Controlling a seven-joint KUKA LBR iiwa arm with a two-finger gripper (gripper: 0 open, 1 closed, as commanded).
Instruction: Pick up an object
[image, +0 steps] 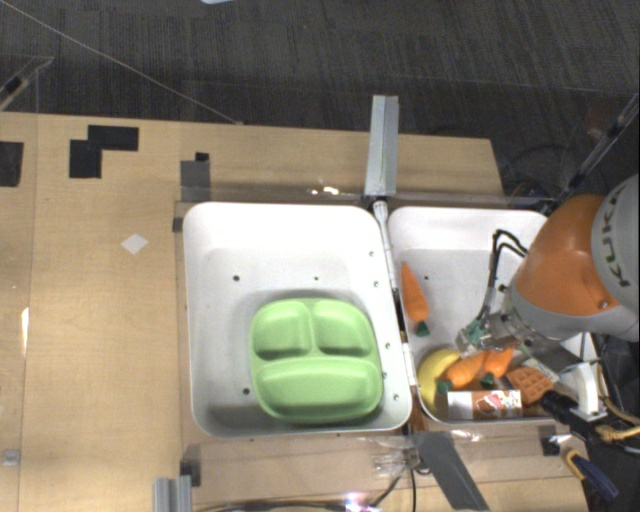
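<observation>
Lying nearest in the right bin (450, 232) are a bottle (484, 404), a yellow fruit (434, 368) and an orange toy (476, 369). The gripper (487, 336) is positioned directly above them; its state cannot be determined. A toy carrot (414, 297) lies farther back.

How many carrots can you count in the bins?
2. One carrot lies by the right bin's left wall; another sits under the gripper beside a yellow item. Others may be hidden.

Light wooden bench (90, 330) here, with two shallow white bins sitting right on it side by side: left bin (215, 250) and right bin (450, 235), touching along a metal divider strip (382, 150). Some black patches (100, 150) sit near the bench's far left corner.
</observation>
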